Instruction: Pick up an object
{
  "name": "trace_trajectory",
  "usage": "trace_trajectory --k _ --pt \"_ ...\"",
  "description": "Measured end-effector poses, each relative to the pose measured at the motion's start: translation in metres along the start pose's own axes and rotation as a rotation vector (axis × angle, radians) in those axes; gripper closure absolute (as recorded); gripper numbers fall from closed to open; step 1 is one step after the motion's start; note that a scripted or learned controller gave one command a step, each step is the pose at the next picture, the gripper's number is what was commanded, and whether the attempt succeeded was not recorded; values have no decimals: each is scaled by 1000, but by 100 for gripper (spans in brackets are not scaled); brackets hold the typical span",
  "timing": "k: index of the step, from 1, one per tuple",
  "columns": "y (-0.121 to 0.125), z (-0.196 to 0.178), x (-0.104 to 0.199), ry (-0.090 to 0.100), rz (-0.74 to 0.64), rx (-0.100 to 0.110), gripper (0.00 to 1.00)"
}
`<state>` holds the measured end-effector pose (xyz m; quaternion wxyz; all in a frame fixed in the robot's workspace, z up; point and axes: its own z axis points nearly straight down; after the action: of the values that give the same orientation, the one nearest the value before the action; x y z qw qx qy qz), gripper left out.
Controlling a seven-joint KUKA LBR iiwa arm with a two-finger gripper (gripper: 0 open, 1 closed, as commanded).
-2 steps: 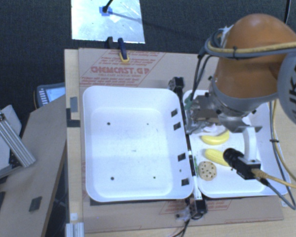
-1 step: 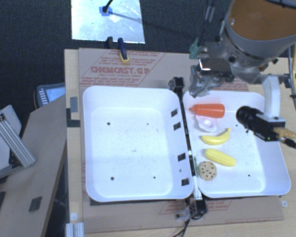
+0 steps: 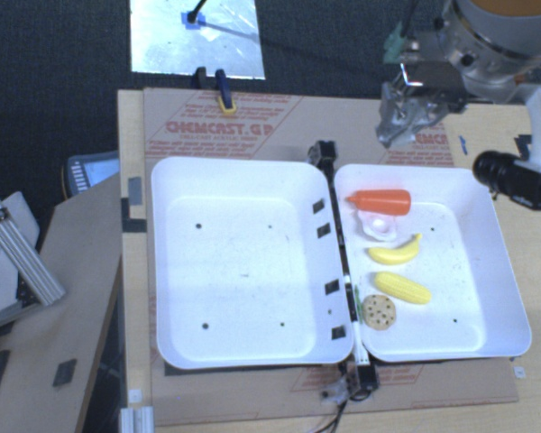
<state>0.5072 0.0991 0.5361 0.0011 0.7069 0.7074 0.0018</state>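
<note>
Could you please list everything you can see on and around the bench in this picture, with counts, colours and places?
bins: two, white, shallow, side by side on the bench; the one on the view's left holds no items
carrot: one, orange, top left of the right-hand bin
white item: one, white, just below the carrot; too small to identify
banana: one, yellow, below the white item
corn cob: one, yellow, below the banana
cookie: one, tan with dark spots, by the bin's left wall, lowest of the group
cardboard sheet: one, brown with red print, under both bins
foil sheet: one, silver, beyond the bench
arm: one, grey with orange band, upper right
gripper: one, grey, above the right bin's far edge
</note>
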Motion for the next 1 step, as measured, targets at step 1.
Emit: trace_trajectory --k 1 --pt "-23 155 13 -3 -1 14 100"
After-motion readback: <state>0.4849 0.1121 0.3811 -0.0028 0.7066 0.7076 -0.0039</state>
